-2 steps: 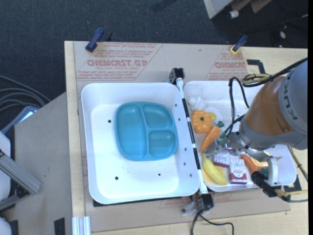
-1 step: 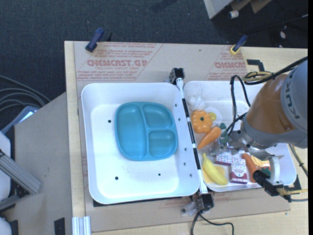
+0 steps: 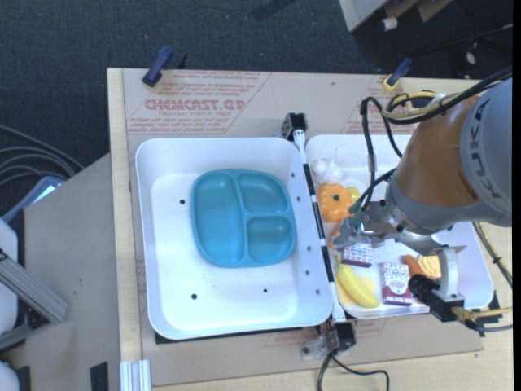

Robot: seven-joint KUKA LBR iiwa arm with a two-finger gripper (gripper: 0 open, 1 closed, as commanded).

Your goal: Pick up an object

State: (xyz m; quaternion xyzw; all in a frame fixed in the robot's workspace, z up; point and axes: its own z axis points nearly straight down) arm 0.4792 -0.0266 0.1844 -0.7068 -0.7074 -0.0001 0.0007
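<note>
"CHEMCAST GP" lettering (image 3: 195, 105) on bench (image 3: 244, 96)

A light wooden bench (image 3: 122, 218) is carrying 2 shallow white bins side by side: the left bin (image 3: 163, 243) and the right bin (image 3: 480, 279). 2 blue clamps (image 3: 157, 66) are gripping its far edge, the other (image 3: 397, 73) sitting further right.

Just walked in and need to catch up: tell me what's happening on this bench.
A KUKA arm reaches from the right over the right bin, its gripper low among the items there: an orange toy, a banana and small packets. I can't tell whether it holds anything. The left bin holds a blue divided tray.
</note>
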